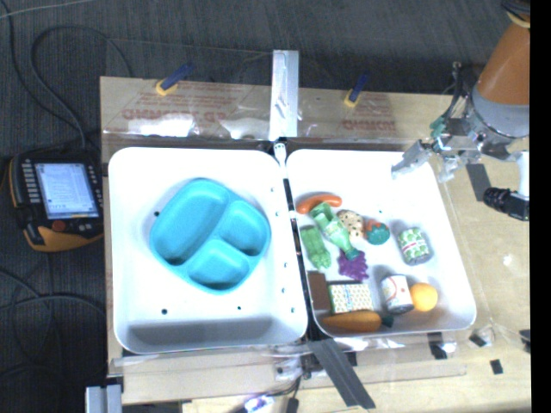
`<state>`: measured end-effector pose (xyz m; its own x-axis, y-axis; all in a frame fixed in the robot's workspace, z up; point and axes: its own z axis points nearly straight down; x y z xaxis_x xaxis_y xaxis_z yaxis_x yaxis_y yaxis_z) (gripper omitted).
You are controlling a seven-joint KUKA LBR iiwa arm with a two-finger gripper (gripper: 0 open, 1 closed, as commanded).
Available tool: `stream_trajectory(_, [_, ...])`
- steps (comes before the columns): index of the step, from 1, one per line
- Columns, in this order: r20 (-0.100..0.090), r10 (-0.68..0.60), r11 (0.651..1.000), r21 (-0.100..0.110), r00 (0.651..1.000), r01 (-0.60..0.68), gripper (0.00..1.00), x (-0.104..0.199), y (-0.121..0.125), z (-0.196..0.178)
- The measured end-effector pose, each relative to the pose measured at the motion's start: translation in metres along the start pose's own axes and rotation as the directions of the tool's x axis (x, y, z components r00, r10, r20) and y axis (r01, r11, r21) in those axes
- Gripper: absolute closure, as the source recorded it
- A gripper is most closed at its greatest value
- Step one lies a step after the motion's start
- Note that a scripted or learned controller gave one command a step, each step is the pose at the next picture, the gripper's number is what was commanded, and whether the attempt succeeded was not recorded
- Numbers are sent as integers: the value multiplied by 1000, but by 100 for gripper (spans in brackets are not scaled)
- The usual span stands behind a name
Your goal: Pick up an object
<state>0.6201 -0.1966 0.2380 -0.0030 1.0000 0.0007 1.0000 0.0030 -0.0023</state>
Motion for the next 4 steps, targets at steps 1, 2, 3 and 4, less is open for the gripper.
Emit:
stream_trajectory(1, [0, -7, 1000, 1, 1000, 7, 0, 79, -15, 94])
stream_trajectory(2, [5, -24, 1000, -19, 1000, 24, 0, 100, -27, 145])
stream_trajectory(3, [-1, -26, 999, -19, 1000, 26, 100, 103, -26, 136])
stream_trajectory(4, [3, -35, 999, 0, 999, 35, 100, 164, 14, 55])
